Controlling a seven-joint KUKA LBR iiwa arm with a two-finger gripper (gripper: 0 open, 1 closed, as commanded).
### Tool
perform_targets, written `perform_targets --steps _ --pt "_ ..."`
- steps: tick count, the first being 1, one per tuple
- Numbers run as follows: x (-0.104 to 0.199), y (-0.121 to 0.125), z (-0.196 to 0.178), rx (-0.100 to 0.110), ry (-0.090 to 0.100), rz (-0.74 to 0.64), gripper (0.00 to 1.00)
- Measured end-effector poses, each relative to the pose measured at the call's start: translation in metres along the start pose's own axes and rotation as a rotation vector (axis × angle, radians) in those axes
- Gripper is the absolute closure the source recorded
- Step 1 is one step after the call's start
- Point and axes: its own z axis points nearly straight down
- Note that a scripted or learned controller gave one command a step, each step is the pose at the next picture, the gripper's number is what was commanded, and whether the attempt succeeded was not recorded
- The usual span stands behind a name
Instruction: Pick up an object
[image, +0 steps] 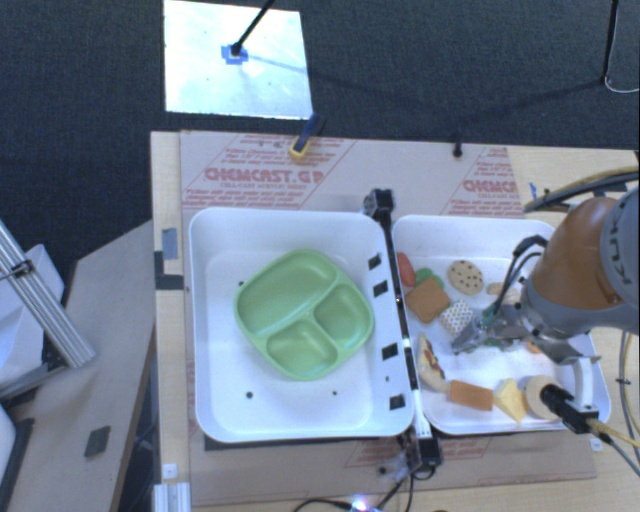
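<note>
Camera view: arm (590, 265) bends down into right bin (500, 228); pincer (470, 338) state unclear.

The arm (590, 262) ran off the right edge, so only its orange band and wrist showed. It covered much of the right bin (432, 425), including the bin's far right corner and part of its right wall. The gripper (470, 338) was too blurred to read how its fingers stood. Beneath it, a small speckled piece (457, 316) was too indistinct to name. A round item (540, 396) near the bin's near right corner was partly hidden by a black fitting.
</note>
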Motion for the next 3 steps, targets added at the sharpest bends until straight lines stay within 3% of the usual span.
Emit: perform_targets --steps 1,3 --pt "-0.001 0.001 -0.012 -0.005 -0.001 0.0 1.0" --pt "0.004 0.011 -0.114 -0.004 0.0 -0.004 1.0"
